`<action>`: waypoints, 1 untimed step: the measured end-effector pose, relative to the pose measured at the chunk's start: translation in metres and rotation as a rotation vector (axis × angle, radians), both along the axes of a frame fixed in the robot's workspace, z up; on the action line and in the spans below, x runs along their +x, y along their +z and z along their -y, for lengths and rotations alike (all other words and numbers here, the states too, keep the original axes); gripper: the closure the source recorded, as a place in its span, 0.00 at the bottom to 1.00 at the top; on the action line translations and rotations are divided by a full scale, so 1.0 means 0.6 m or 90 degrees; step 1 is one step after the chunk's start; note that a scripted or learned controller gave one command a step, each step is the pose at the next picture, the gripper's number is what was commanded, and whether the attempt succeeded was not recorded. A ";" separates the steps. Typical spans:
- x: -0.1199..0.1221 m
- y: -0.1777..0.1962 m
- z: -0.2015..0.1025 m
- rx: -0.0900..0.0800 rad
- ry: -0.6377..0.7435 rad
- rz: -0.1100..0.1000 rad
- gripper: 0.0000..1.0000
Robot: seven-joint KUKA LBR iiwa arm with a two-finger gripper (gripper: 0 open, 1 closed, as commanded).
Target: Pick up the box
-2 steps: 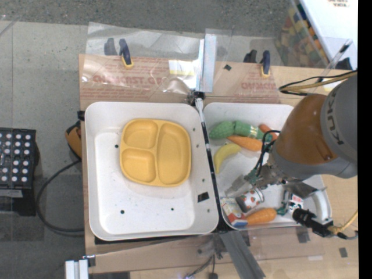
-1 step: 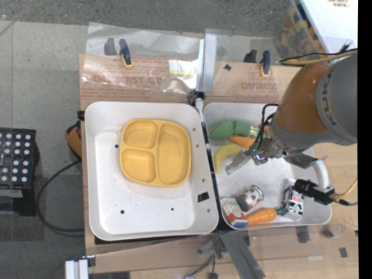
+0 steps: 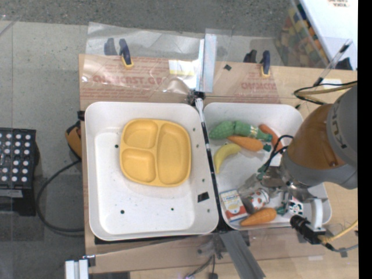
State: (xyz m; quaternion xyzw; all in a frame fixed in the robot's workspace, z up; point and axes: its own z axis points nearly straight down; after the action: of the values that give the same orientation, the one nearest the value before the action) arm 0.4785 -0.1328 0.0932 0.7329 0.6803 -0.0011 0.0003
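Your arm (image 3: 325, 147) is reaching in from the right and hanging low over the right bin (image 3: 290, 114), its grey and orange bulk covering that bin's right side. The gripper (image 3: 268, 186) is sitting down among the clutter in the near part of the bin; I'm not able to tell you how wide it is standing, or whether anything is caught in it, because the wrist is hiding too much.

The box (image 3: 232, 206) you're after is lying in the near left corner of the right bin, a small white carton with a red and blue print, resting close against the divider between the bins. It's just left of the gripper. Right beside it, along the near wall, a carrot (image 3: 259, 217) is lying.

Farther back you're looking at a banana (image 3: 225, 153), a second carrot (image 3: 246, 143) touching it, and a green vegetable (image 3: 229, 129) toward the far wall.

Over in the left bin (image 3: 104, 214), a yellow divided plate (image 3: 156, 153) is sitting flat, well apart from the gripper.
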 end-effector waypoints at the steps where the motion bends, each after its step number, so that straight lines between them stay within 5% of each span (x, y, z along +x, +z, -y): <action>1: 0.000 0.015 0.002 -0.001 -0.002 0.000 1.00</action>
State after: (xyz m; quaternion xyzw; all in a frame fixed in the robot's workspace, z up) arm 0.4783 -0.1343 0.1024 0.7339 0.6792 -0.0015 0.0006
